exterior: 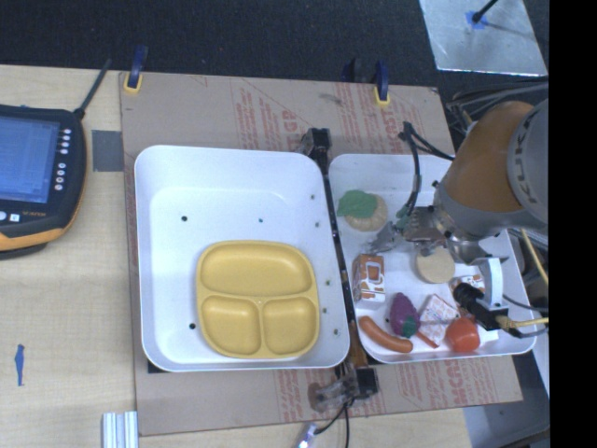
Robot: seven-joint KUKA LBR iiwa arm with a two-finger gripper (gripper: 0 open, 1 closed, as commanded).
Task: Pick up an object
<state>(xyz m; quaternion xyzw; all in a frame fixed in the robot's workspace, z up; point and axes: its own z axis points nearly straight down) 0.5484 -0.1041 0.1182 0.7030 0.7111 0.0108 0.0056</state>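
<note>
gripper (pixel 387 238) is being hovered in right bin (pixel 522 348) | finger state cannot be told | cookie (pixel 362 209) is lying just beyond-left, box (pixel 369 278) just below

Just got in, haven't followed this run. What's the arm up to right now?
The arm is reaching in over the right bin, with its gripper low among the toy food there, between the green-topped cookie and the orange carton. Nothing visibly sits between its fingers. The sausage, purple piece and tomato lie along the near edge. The left bin has a yellow divided tray.
</note>
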